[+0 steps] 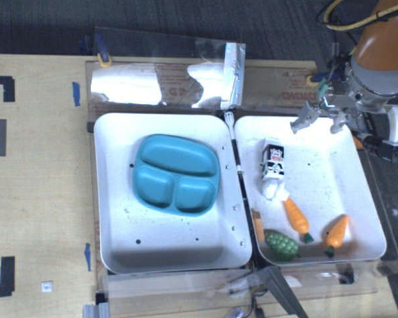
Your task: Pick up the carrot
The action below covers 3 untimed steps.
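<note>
Orange carrot (296, 218), well apart from gripper (318, 118)

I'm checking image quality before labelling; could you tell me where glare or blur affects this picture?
Camera view: strong glare washes out the clear panel behind the bins; the left bin and blue tray are evenly lit and sharp; the two carrots read clearly; the pincer looks slightly soft.
</note>
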{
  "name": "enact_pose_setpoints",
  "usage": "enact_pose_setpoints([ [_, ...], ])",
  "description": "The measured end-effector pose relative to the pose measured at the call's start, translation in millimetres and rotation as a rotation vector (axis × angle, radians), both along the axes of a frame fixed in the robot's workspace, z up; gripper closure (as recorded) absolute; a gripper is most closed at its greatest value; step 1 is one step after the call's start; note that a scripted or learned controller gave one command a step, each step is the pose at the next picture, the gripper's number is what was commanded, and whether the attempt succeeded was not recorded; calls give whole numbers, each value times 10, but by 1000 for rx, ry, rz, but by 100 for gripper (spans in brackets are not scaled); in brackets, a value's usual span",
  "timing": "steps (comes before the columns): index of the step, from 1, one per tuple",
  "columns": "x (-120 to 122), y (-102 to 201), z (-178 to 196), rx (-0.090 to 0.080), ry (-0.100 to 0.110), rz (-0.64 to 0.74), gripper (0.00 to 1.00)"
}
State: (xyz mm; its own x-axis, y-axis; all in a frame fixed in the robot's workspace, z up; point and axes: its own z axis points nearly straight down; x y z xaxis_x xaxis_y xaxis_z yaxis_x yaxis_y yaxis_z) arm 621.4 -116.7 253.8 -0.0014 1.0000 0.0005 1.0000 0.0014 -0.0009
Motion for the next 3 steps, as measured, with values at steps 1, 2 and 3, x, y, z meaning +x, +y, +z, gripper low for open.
enact_pose_setpoints([
  [1,-341,35,-1246,2,6,147,0],
  [2,-986,-252,-1668,-1,-5,113,0],
  [3,-1402,132,-1662,-4,-9,159,0],
])
